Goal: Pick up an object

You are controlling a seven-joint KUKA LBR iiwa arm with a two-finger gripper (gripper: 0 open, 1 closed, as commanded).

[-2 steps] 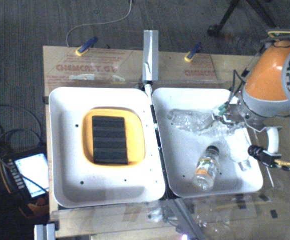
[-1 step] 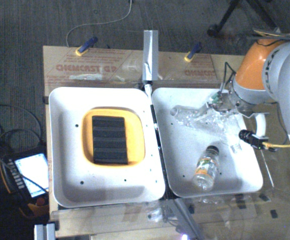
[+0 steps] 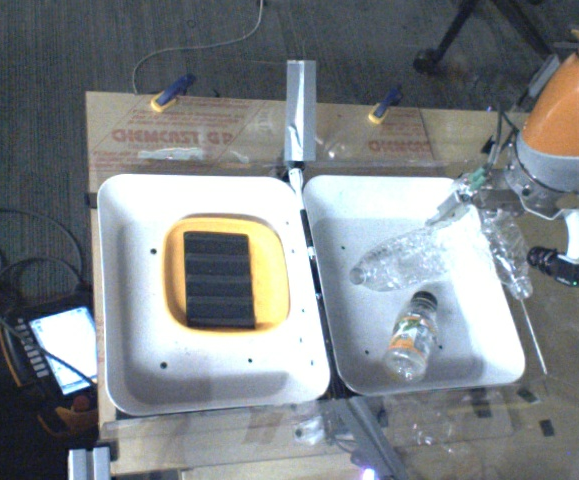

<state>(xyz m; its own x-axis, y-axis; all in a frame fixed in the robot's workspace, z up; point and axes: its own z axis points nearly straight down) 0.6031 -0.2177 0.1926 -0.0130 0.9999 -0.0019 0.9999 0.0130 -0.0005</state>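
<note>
1. Although the arm [image 3: 554,133] is seen at the right edge of the frame, its end effector [image 3: 489,190] is reached only as a dim cluster of metal at the upper right corner of the right bin [image 3: 499,363]; whether it is open or closed cannot be told, and nothing is seen to be held in it.
2. Two candidates for picking are found in the right bin: a crumpled clear plastic bottle [image 3: 409,258], lying aslant across the middle of the bin, and a smaller bottle [image 3: 409,340] with a label and dark cap, lying just below it toward the bin's lower edge.
3. A yellow tray with a black ribbed insert [image 3: 219,278] is seen in the left bin [image 3: 129,368], well apart from the arm.
4. For the step in hand, an approach and descent, the small labelled bottle would best be taken across its body, at right angles to its long axis, since its firm round form should be gripped more surely than the crushed one.
5. If the crumpled bottle is chosen, its thin, yielding wall may collapse or slip; a grip near its neck is judged safer.
6. Clear plastic beside the bin's right wall is hard to separate from the crumpled bottle, and the arm's upper part is cut off by the frame's edge.
</note>
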